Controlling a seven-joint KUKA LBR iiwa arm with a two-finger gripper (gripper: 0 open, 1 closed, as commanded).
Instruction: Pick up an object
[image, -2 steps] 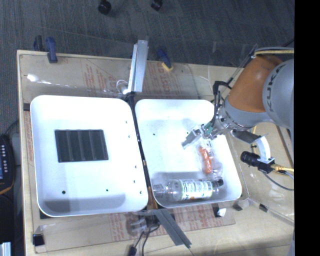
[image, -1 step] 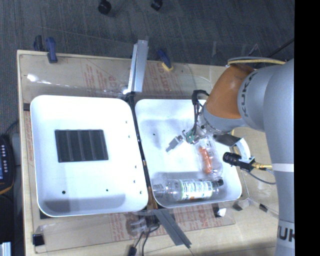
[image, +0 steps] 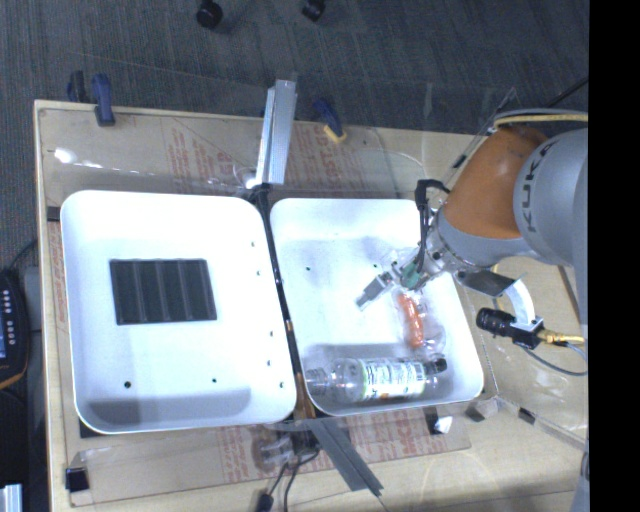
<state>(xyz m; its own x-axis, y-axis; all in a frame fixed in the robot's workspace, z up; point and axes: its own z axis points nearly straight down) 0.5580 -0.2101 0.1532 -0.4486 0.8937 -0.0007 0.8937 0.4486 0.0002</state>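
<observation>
My gripper (image: 390, 283) hangs over the right bin (image: 330, 225), its grey fingers spread apart and nothing between them. Just below and right of the fingertips lies an orange object in a clear wrapper (image: 412, 318), near the bin's right wall. A clear plastic bottle with a black cap (image: 378, 378) lies on its side along the bin's front wall.
The left bin (image: 90, 230) holds a dark ribbed rectangular pad (image: 162, 290). A metal divider post (image: 274, 130) rises between the bins at the back. Blue clamps (image: 102, 98) sit on the bench's far edge. Cables run by the arm at right.
</observation>
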